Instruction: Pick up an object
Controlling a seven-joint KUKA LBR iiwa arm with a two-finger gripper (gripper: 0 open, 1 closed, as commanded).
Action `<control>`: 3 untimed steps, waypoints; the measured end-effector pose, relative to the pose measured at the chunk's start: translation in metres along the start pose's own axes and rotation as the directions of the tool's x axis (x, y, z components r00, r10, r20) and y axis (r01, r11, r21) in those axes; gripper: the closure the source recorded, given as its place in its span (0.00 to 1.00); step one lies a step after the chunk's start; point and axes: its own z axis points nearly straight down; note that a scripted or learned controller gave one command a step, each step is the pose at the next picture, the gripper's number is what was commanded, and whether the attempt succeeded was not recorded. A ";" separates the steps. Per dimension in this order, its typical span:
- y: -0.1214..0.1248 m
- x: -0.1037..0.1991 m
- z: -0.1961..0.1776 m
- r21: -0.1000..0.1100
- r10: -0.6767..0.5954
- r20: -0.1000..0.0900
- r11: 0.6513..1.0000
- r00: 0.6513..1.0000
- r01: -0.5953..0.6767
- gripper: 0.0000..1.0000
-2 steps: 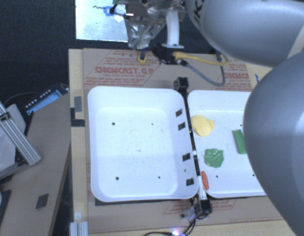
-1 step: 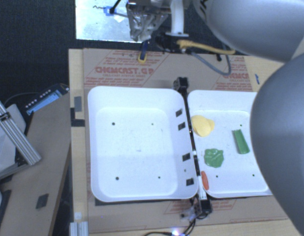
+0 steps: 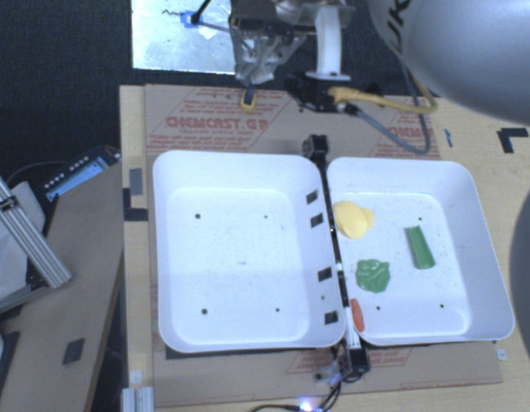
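The gripper (image 3: 252, 80) sits at the top middle; I cannot tell its state. The yellow lump (image 3: 353, 220) looks soft and light; pinch its middle.

Lighting even and bright, image slightly soft.
White bins (image 3: 239, 187) are glaring mildly; the near arm (image 3: 471, 33) is blurring out of focus.

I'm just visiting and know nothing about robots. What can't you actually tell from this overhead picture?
- Gripper: blurred at the top edge of the camera view, so its grip cannot be read.
- Orange piece: small, tucked against the right bin's wall; what it is stays unclear.
- Arm: cut off by the top and right edges.
- Yellow object: washed out, no detail.
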 end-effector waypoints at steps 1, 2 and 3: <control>-0.056 0.001 -0.039 -0.001 0.000 0.000 1.000 1.000 0.000 1.00; -0.129 0.001 -0.049 0.000 0.000 -0.001 1.000 1.000 0.000 1.00; -0.134 0.001 -0.047 0.001 0.002 0.001 1.000 1.000 -0.002 1.00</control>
